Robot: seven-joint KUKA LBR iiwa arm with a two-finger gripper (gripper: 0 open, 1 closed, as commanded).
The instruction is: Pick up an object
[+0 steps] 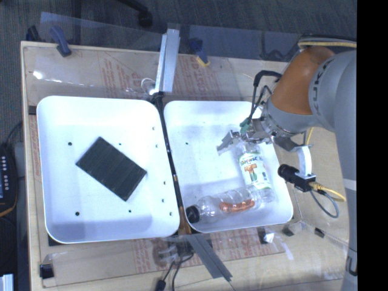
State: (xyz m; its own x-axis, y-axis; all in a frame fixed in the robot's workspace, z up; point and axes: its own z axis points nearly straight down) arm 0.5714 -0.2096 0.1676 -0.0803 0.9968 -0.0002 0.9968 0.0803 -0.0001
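left bin point(54, 120): white | pad point(111, 168): dark grey, fine ribbed texture | right bin point(194, 126): white | upright bottle point(255, 171): clear, white label with green and orange print | lying bottle point(233, 202): clear, black cap, orange inside | arm point(315, 90): grey, orange band | bench point(97, 71): tan, red print

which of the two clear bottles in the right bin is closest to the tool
The bottle with the white label, lying just below the tool; the black-capped bottle lies along the bin's near wall.

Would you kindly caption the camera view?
Claw over right bin beside two clear bottles; dark pad in left bin.
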